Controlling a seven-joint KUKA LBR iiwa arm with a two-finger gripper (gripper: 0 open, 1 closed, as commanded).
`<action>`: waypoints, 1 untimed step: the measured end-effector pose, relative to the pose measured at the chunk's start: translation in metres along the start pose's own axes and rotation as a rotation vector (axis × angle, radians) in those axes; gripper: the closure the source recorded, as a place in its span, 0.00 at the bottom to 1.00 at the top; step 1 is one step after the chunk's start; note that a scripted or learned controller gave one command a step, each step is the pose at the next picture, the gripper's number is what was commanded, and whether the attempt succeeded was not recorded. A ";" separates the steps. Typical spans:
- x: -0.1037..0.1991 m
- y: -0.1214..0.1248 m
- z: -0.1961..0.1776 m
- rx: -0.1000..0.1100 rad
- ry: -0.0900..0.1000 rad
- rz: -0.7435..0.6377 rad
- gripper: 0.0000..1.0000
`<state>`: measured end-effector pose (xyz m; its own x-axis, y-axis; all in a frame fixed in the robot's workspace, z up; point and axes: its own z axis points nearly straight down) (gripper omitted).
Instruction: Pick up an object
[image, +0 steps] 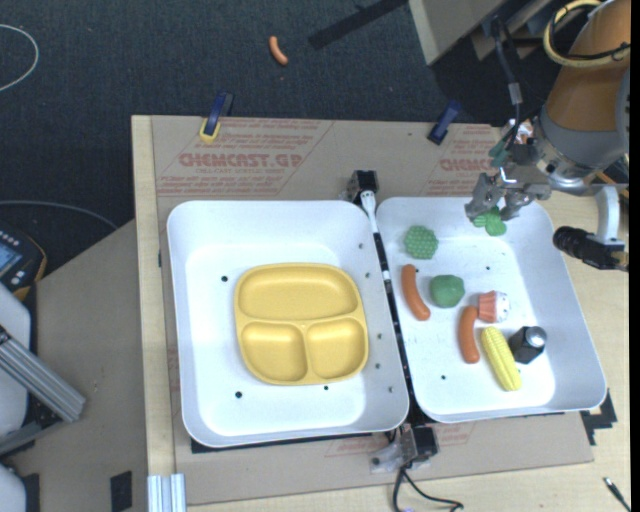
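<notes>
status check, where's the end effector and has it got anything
End effector over right bin's far edge, small green piece at its fingertips. Grasp unconfirmed. Other toys sit nearer, nothing blocking.

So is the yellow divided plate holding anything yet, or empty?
Empty. The yellow plate in the left bin shows three bare compartments; the toy foods, such as the corn, all lie in the right bin.

A robotics lab: white bins clamped to a board, cables, dark carpet.
</notes>
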<state>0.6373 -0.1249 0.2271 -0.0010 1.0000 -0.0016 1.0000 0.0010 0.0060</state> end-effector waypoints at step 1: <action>0.055 -0.001 -0.005 0.006 0.004 -0.004 1.00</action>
<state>0.6365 -0.0703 0.2316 -0.0055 1.0000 0.0020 1.0000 0.0055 0.0003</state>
